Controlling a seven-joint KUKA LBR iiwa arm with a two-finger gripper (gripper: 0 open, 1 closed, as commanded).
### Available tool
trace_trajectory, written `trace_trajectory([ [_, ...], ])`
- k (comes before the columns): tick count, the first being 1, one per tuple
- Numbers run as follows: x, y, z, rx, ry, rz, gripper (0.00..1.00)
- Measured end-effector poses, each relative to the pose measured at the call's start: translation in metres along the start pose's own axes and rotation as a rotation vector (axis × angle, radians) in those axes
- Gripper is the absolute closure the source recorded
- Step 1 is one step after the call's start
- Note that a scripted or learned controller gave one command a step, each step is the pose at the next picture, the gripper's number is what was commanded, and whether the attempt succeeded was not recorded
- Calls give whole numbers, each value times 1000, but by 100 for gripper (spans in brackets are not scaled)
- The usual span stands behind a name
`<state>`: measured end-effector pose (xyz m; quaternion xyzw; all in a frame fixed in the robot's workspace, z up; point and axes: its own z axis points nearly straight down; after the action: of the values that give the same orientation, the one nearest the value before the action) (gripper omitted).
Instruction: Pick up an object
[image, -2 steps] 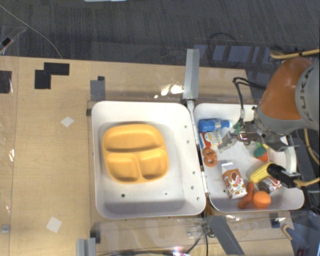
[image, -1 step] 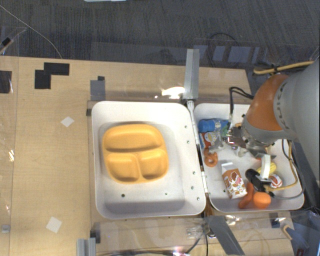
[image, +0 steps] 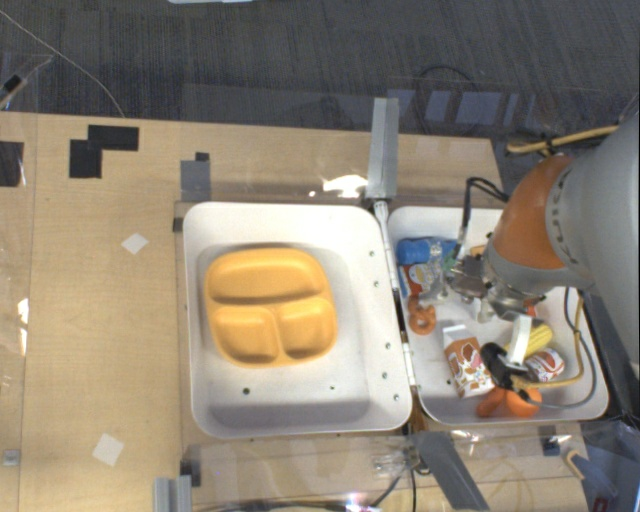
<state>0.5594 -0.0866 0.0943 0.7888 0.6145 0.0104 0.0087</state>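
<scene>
Gripper (image: 450, 275) hangs over right bin (image: 592, 400), grip state indeterminate; blue packet (image: 414, 249) lies just left, ring (image: 422, 320) below.

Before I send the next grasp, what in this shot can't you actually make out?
- Gripper: in the camera view the wrist covers its fingers, so its state is unreadable.
- Right bin: the arm hides its far right part.
- Blue package: print too small to read.
- Small carton: label blurred.
</scene>
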Motion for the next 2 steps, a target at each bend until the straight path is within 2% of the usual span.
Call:
trace_trajectory([
  [1,0,0,0,0,0,0,0],
  [2,-61,35,1,5,-1,51,0],
])
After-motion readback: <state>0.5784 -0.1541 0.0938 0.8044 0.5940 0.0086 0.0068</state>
